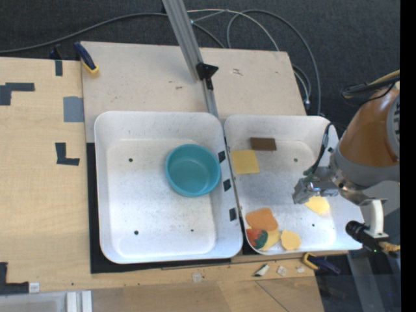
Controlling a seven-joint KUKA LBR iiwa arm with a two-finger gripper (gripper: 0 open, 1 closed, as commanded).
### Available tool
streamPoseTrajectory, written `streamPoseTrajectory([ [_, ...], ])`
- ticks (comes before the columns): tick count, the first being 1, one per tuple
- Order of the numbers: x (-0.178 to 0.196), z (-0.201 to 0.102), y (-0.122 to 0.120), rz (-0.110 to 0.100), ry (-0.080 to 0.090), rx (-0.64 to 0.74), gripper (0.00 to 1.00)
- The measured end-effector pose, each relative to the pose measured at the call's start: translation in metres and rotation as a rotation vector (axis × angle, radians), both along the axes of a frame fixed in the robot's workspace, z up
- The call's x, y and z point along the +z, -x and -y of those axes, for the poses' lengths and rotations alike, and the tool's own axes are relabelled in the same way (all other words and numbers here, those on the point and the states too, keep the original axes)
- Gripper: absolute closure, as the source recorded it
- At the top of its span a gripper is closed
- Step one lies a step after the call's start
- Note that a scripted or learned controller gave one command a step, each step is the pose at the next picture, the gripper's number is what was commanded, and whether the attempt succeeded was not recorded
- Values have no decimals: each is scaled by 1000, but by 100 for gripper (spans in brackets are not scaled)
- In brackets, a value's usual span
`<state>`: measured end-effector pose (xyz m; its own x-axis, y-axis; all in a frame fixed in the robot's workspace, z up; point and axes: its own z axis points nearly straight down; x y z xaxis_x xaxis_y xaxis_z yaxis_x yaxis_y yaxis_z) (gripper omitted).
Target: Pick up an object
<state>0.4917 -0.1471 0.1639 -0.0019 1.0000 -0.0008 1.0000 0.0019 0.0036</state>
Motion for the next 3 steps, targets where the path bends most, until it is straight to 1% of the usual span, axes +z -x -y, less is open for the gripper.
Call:
streamPoseTrajectory([
  [2,89,-3,-1,0,1,0,100],
  [3,95,-55,-22,-4,-2,5,100],
])
